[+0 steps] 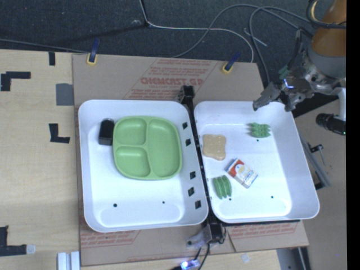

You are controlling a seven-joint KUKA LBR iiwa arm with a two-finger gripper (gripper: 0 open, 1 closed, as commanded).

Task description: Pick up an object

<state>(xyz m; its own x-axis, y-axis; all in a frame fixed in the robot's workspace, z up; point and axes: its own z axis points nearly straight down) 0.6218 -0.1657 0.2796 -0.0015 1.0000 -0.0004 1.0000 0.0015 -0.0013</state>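
Camera view: the gripper (274,99) is blurred, so its grip state cannot be told; just below it lies a ruffled green leafy piece (260,130).

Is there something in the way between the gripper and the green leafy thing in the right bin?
Nothing visible blocks it. The gripper is above the far right corner of the right bin, and the green leafy thing lies just below it in the view, with bare white floor around it. The other items lie farther away.

End effector (277,98) raised, fingers spread (unladen)
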